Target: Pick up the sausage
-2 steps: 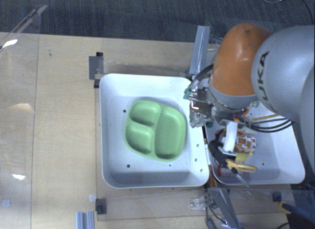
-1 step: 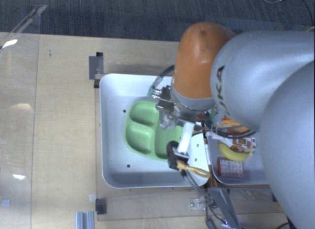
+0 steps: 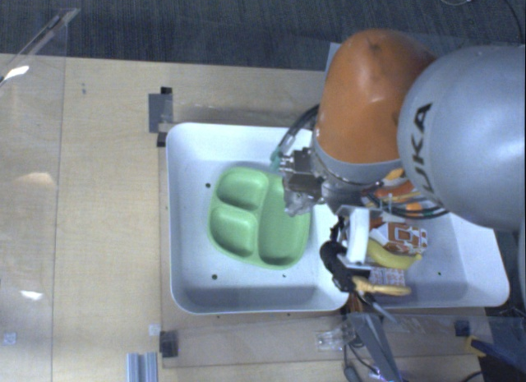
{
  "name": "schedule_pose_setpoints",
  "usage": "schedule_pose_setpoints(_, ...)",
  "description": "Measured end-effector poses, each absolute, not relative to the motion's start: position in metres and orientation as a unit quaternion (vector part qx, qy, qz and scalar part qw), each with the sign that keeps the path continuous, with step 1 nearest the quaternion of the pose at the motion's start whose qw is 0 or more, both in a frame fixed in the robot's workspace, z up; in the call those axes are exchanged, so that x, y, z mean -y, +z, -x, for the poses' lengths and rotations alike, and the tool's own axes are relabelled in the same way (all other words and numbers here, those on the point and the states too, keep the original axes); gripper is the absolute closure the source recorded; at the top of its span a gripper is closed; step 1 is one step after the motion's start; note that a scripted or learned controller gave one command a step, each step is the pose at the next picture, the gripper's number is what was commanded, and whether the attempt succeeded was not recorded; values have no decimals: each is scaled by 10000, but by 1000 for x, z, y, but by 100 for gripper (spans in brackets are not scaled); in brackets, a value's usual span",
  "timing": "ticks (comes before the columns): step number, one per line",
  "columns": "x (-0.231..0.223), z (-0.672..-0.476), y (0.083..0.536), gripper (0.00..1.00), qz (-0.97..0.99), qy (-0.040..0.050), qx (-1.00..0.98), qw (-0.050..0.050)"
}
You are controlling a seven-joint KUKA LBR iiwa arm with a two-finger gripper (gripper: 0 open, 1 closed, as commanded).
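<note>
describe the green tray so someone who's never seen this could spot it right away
Start at the left white bin, beside the grey and orange arm. Inside it lies the green tray, a pale green dish split into three compartments. It is the one green thing in that bin, unlike the yellow and orange clutter in the right bin.

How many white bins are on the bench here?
2. The left bin holds a green divided tray; the right bin, beside it, is largely covered by the arm, so items may be hidden.
</note>
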State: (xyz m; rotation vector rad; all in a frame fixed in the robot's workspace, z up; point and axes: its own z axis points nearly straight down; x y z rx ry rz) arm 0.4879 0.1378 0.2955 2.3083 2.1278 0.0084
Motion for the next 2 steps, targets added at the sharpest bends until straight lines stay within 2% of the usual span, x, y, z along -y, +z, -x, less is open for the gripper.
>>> schedule_pose_setpoints(1, -214, -515, 234, 100, -8395, 4, -5434, -3)
schedule_pose_setpoints(2, -214, -515, 235, 0, -8394, 6, -5435, -2)
